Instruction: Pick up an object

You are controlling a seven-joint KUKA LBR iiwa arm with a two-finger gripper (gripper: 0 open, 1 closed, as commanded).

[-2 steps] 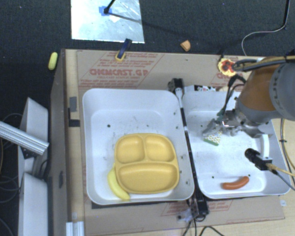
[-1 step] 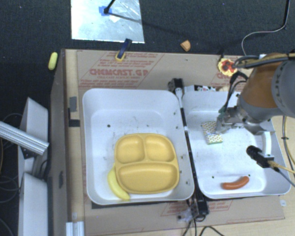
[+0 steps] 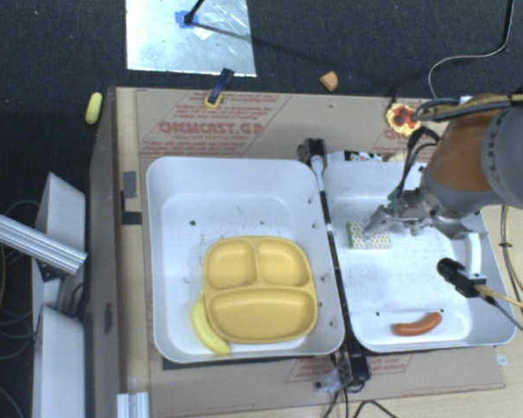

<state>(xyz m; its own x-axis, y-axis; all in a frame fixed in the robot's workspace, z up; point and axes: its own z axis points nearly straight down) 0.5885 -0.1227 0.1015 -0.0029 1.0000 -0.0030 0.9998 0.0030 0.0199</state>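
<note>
Yellow divided plate (image 3: 260, 287), three compartments, is lying flat in the near half of the left bin (image 3: 183, 190), taking up most of that bin's floor. Grey arm (image 3: 471, 159) is reaching in from the right over the right bin (image 3: 401, 277). Yellow banana (image 3: 206, 329) is lying in the left bin, tucked against the plate's near-left edge and touching it. Orange sausage (image 3: 417, 324) is lying in the right bin close to its near wall, well apart from the other items. Green-and-white checked pad (image 3: 370, 237) is lying in the right bin just beside the divider. Gripper (image 3: 385, 220) is sitting just beside the pad's far-right corner; whether the claw is released or clenched cannot be told, nor whether it is touching the pad.
</note>
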